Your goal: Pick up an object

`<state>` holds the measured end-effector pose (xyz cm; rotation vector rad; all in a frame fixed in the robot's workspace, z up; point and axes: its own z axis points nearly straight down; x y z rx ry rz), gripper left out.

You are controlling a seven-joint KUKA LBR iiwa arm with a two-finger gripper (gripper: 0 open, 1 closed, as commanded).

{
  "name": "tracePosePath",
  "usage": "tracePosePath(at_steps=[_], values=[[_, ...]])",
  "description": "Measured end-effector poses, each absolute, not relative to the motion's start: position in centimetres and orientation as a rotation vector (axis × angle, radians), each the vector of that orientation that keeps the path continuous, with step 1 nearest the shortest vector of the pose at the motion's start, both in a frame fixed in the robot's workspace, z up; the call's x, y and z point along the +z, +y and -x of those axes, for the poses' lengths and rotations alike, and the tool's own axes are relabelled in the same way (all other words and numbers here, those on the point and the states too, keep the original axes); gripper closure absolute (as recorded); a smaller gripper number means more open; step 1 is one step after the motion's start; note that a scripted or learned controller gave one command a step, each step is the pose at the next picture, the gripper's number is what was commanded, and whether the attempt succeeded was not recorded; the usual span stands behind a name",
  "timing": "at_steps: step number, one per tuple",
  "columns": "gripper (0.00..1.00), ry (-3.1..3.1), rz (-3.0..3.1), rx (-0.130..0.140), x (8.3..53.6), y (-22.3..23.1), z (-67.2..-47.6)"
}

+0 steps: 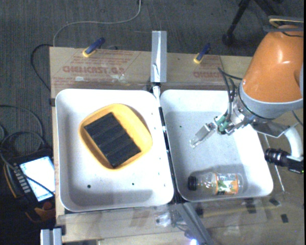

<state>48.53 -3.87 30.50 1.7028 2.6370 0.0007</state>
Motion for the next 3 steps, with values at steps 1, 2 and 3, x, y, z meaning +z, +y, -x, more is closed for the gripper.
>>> tracePosePath(at_steps=[1,2,3], values=[[0.00,2.760,-1.493,-0.001,35.4,-3.5,-48.5],[0.00,2.713,-1.589,-0.001,23.0,-1.9,-48.3],[0.00,2.362,-2.073,-0.005,18.3,-5.8,-53.9]])
